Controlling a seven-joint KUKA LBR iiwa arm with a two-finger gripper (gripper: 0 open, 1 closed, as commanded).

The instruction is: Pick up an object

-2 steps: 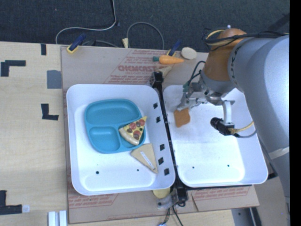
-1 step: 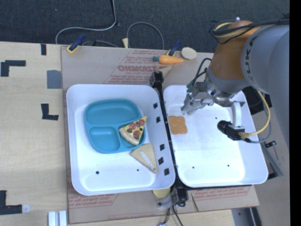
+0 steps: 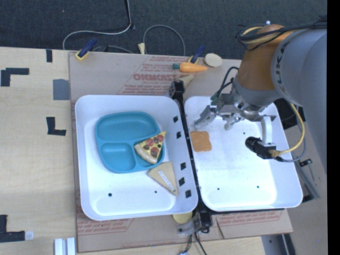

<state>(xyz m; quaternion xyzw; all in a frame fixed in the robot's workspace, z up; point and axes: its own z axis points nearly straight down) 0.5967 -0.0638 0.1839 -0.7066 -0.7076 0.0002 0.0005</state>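
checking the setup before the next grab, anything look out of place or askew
Mostly tidy. The pizza slice lies across the blue divided plate's rim rather than in a compartment, and a carrot sits outside the bins on the board behind them.

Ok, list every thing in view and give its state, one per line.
claw: open, holding nothing, above the right bin.
toast slice: flat on the right bin floor.
blue plate: upright in the left bin.
pizza slice: lying on the plate.
wedge: flat beside the plate.

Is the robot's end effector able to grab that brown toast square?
Probably yes. The end effector hangs just above the toast in the right bin, with nothing lying between them.
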